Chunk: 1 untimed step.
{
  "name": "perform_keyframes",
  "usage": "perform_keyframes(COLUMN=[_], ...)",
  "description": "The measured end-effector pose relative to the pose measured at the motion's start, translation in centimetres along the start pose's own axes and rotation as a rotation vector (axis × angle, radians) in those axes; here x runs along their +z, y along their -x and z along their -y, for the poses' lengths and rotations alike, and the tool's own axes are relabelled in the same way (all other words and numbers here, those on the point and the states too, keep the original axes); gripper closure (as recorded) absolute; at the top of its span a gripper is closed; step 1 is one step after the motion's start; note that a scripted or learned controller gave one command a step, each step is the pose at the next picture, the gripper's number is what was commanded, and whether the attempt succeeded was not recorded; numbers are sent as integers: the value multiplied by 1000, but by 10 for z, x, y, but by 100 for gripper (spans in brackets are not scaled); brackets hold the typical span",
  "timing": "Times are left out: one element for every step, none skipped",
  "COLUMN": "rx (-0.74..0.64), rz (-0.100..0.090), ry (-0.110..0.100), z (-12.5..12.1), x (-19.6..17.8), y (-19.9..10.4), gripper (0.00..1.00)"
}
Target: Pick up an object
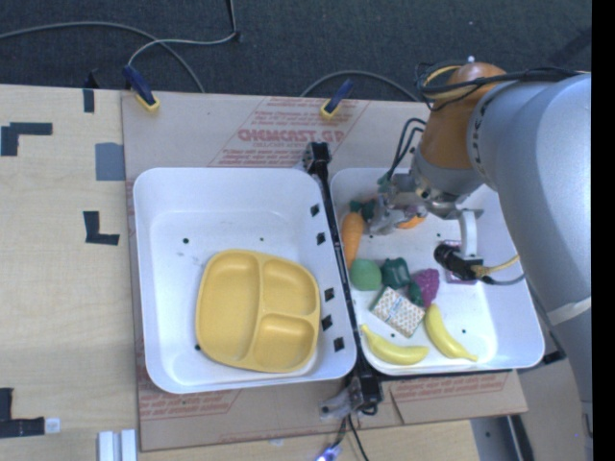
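My gripper [386, 211] reaches down into the back of the right bin [500, 307], below the arm's orange band. An orange carrot [352, 237] lies just left of it against the bin's left wall. A small orange piece [412, 223] shows just right of the gripper, partly hidden by it. Nearer the front lie a green round item [365, 276], a dark green item [396, 273], purple grapes [424, 284], a checkered white block [398, 311] and two yellow bananas [392, 347] [448, 335].
The left bin [163, 209] holds a yellow divided plate [258, 310]. A black divider [329, 229] runs between the bins. The grey arm covers the right bin's right side. A black cable connector [455, 260] hangs over that bin.
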<state>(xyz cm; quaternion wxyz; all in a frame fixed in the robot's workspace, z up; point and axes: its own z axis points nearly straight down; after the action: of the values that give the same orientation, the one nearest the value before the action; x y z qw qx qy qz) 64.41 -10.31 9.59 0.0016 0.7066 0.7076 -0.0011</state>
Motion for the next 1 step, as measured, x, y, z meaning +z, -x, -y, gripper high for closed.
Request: perform_keyframes(rx=[4], rz=[13], ry=[0], z=[1], x=[-2], y=[8], gripper=[0])
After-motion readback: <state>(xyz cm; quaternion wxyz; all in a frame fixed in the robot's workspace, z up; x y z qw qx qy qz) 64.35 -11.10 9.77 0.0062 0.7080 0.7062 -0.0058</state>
